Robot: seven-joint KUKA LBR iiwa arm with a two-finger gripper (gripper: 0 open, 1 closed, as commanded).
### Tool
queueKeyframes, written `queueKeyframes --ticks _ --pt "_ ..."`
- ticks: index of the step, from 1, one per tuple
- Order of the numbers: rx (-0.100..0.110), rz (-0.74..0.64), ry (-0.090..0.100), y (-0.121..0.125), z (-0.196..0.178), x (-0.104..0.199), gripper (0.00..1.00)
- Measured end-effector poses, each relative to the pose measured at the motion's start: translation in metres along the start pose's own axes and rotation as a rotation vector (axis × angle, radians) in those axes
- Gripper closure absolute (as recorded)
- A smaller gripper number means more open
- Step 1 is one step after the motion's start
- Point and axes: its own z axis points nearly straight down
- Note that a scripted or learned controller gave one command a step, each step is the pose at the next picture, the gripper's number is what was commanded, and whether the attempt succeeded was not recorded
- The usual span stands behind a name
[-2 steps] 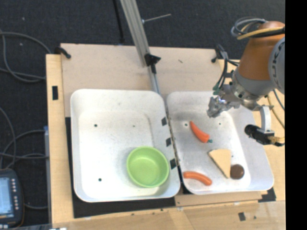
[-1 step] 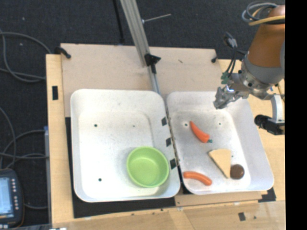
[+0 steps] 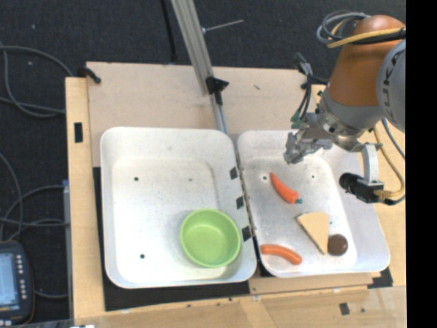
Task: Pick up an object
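Observation:
The right bin [image 3: 355,248] holds an orange carrot [image 3: 285,188] near its middle, a tan wedge-shaped piece [image 3: 314,227], a small dark brown ball [image 3: 337,244] touching that wedge, and an orange sausage-like piece [image 3: 280,253] at the front edge. My gripper [image 3: 295,151] hangs over the back of the right bin, a little above and behind the carrot. Nothing is visible between its fingers. The left bin [image 3: 136,176] holds a green bowl [image 3: 210,237] at its front right.
A slanted aluminium post [image 3: 198,46] rises from the bench behind the bins. The bench's wooden surface [image 3: 150,94] lies behind both bins. A black cable and connector [image 3: 358,185] hang off the arm over the right bin's right side.

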Motion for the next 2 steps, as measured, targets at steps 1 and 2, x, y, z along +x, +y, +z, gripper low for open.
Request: queueKeyframes --ticks 1,2 --pt "0.000 -0.002 0.002 -0.026 -0.007 0.045 1.00" --pt "0.001 0.000 0.000 -0.044 0.000 0.083 1.00"
